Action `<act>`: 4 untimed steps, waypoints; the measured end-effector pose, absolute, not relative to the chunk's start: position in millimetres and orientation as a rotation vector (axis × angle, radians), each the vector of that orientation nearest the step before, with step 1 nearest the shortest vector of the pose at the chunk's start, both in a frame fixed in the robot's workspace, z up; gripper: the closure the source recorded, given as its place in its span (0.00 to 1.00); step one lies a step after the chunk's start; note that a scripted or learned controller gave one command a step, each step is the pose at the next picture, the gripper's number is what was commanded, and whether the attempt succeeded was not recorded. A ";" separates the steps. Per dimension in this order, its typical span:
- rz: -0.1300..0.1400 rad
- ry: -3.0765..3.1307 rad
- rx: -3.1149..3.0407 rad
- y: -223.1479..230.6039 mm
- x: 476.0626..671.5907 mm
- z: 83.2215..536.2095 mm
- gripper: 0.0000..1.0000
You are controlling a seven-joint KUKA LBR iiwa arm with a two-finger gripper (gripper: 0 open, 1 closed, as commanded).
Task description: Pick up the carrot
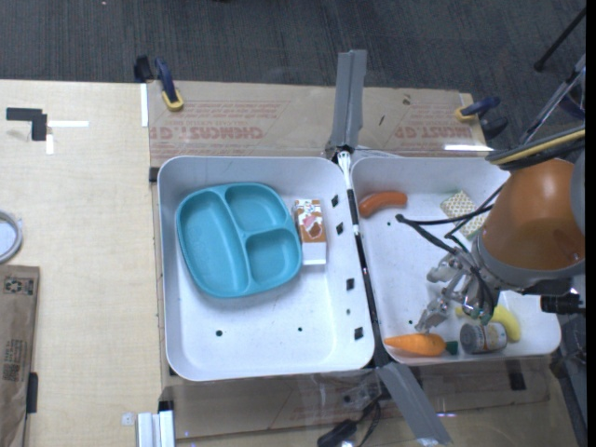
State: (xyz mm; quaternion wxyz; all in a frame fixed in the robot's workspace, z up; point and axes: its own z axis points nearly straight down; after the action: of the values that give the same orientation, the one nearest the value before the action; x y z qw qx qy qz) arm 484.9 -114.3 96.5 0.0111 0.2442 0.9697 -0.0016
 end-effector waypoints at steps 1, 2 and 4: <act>0.000 2.790 1.442 -92.4 477.9 91.5 0.00; 0.000 3.002 0.918 -122.8 478.0 110.5 0.00; -0.006 3.096 -0.229 -99.7 489.0 100.2 0.00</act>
State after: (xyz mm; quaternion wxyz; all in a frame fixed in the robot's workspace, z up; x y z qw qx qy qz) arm 489.0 -99.7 100.2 0.0187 -0.0736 0.9971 -0.0020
